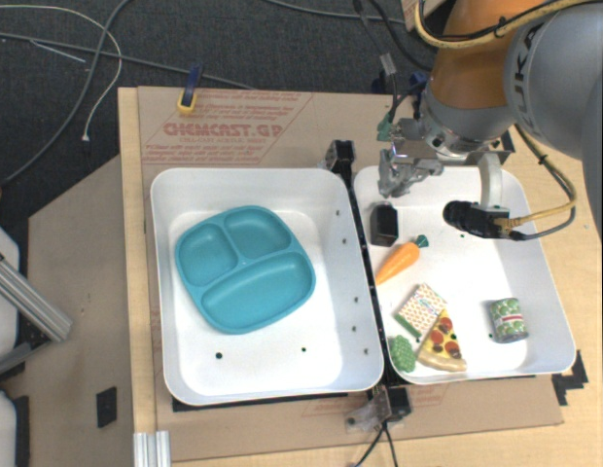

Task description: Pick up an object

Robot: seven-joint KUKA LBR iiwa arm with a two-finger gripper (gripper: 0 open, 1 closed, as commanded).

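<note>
The arm (496,47) is cut off at the top and right edges, and its bulk covers the far corner of the right bin (547,290). The gripper (397,185) is a tangle of grey metal seen from above, and whether it is spread or closed cannot be told. Nothing can be made out in its grasp. A black block (383,224) lies just below it in the view, against the bin's left wall, its long axis running roughly up and down the picture. Whether the gripper touches the block is unclear; a thin gap seems to separate them. The carrot (397,262) lies just beside the block on a slant, with its orange tip toward the lower left, near the wall between the bins, and its green top toward the upper right. Nearer the front sit a checked cracker (420,309), a pizza slice (441,343) touching it, and a small green piece (403,353) whose shape is hard to read. A can (508,319) lies on its side, well apart to the right. In the left bin (185,358) rests a teal plate (245,268).
</note>
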